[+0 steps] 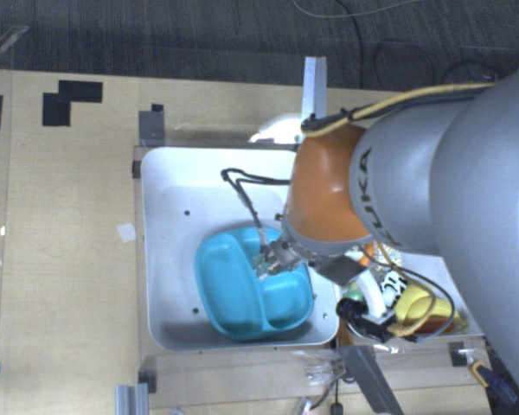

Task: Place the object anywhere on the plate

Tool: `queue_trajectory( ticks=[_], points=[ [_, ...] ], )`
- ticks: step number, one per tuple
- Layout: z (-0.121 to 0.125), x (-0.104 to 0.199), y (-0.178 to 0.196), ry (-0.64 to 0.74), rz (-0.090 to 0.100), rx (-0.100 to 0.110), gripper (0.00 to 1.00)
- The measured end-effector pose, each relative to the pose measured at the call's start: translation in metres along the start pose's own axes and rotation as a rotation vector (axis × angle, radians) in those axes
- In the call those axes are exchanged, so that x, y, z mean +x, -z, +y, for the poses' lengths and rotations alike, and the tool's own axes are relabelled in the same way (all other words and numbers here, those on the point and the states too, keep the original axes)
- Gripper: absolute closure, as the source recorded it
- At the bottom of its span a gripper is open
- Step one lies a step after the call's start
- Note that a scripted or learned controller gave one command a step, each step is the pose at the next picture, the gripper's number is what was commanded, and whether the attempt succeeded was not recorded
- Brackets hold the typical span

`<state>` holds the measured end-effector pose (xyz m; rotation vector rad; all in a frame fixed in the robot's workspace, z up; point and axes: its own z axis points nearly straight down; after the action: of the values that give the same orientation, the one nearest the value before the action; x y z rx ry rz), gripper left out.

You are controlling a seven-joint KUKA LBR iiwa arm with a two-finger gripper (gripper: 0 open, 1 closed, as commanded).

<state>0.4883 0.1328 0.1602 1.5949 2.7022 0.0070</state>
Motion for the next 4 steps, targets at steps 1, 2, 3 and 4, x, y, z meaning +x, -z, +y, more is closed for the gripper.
queue_trajectory(
  ticks=[1, 2, 3, 4],
  points=[
    [0.0, 0.0, 0.0, 0.0, 0.0, 0.0, 0.0],
    [0.002, -0.001, 0.011, 0.0, -0.001, -0.006, 1.0],
    [0.002, -0.001, 0.011, 0.0, -0.001, -0.005, 0.0],
    [-0.023, -0.043, 0.08, -0.009, -0.001, -0.001, 0.0]
  ],
)
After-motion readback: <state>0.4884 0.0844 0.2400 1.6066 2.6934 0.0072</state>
